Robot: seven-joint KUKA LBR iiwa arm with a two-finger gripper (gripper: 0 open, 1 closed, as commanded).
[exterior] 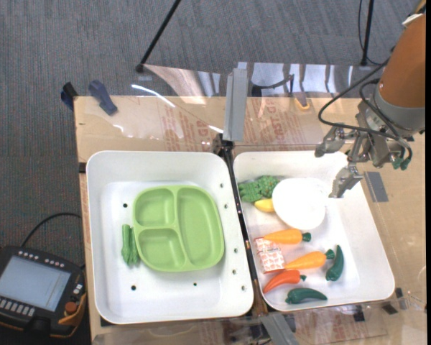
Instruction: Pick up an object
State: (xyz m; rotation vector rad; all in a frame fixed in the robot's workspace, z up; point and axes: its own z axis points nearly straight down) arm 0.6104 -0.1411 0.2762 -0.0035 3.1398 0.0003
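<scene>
Handheld screen: one dark control pad (32,286) is seen on the floor at the far left, well apart from the bench (151,121).
Left bin: one white bin (100,192) is set on the bench, its right rim touching the second bin.
Plate: one green divided plate (178,227), with three compartments, is laid in the middle of the left bin.
Bean pod: one green pod (129,245) is laid just beside the plate's left edge.
Open room, left: bare white floor is left around the plate on all sides, widest along the near edge.
Right bin: one white bin (366,250) is crowded on its left half.
Broccoli: one green piece (257,188) is placed at the far left corner, touching the white disc.
White disc: one round disc (299,203) is laid over part of one yellow piece (264,205).
Carrots: two orange carrots (286,236) are counted, one above the other.
Packet: one small red-and-white packet (269,254) is set near the left wall.
Peppers: one red pepper (281,279) and two dark green ones (306,295) are grouped by the near edge.
Open room, right: the right half of this bin is left bare.
Claw: the gripper (353,169) is hung over the far right part of the right bin, just beside the disc; nothing is seen between its fingers, and whether they are wide or narrow cannot be told.
</scene>
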